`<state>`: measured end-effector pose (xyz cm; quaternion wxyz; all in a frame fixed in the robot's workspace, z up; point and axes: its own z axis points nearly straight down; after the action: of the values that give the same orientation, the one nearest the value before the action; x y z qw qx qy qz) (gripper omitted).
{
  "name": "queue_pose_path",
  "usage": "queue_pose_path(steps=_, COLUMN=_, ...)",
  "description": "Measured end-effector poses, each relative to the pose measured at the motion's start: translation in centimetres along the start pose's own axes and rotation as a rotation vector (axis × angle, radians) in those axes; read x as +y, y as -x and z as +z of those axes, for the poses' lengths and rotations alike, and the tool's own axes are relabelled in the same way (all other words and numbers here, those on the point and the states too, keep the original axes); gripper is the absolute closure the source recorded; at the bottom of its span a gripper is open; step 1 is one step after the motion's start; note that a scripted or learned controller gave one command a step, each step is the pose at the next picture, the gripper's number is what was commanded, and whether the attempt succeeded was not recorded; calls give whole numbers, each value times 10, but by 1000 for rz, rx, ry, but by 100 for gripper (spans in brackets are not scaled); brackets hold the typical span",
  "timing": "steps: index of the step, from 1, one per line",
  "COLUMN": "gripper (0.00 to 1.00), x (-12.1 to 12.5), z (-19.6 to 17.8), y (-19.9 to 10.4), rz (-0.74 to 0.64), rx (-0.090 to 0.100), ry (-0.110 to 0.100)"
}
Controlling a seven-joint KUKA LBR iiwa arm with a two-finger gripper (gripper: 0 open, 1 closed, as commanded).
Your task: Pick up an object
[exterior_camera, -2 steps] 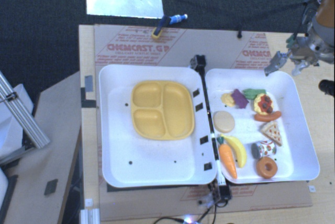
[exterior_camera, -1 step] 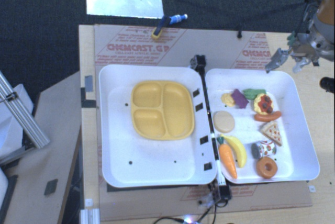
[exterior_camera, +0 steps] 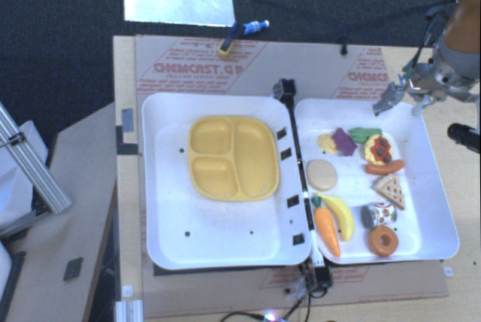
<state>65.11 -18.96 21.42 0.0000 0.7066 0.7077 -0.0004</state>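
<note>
The right bin (exterior_camera: 436, 185) holds several toy foods: a purple piece (exterior_camera: 344, 141), a round yellow and red piece (exterior_camera: 379, 148), a sausage (exterior_camera: 385, 167), a beige bun (exterior_camera: 322, 175), a pizza slice (exterior_camera: 391, 192), a banana (exterior_camera: 340, 214), a carrot (exterior_camera: 325, 231), a small can (exterior_camera: 378, 215) and a donut (exterior_camera: 383, 241). My gripper (exterior_camera: 403, 99) hangs above the bin's far edge, open, with nothing between its fingers. It is up and to the right of the foods, apart from all of them.
A yellow divided plate (exterior_camera: 233, 158) lies in the left bin (exterior_camera: 165, 223). A black divider (exterior_camera: 294, 162) runs between the bins. A blue and yellow marker (exterior_camera: 242, 31) lies on the cardboard behind them. A metal frame (exterior_camera: 30, 162) stands at the left.
</note>
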Motion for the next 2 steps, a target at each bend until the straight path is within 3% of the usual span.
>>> queue_pose_path(steps=2, gripper=0, x=-6, z=110, y=-18, rz=-3, rx=1, ry=-2)
